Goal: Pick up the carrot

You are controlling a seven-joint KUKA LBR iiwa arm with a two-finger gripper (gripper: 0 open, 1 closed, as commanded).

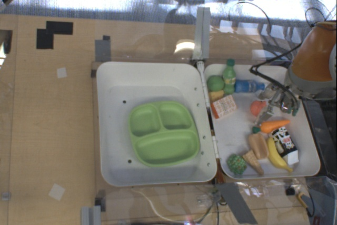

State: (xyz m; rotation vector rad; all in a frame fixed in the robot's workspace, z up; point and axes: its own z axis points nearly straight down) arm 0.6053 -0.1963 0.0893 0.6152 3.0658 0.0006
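Hanging over the upper right part of the right-hand bin (pixel 308 163), the claw (pixel 277 104) has nothing visible between its fingers, and how wide they stand cannot be made out among the cables and metal parts. Across the wooden worktop (pixel 47 129), the left bin (pixel 113 113) holds a green divided plate (pixel 164 133) lying flat near its middle. Along the right bin's left side sit a green ball (pixel 215 83), a green bottle (pixel 229 75), a blue bottle lying on its side (pixel 247 86) and a red-and-white carton (pixel 224 106), with a broccoli piece (pixel 236 164) near the front edge. An orange-red round fruit (pixel 257 108) lies just beside the claw. The carrot (pixel 274 126) lies below the claw, near it, close to a tan bread piece (pixel 257 145), a banana (pixel 276 155) and a black-and-white carton (pixel 286 145).
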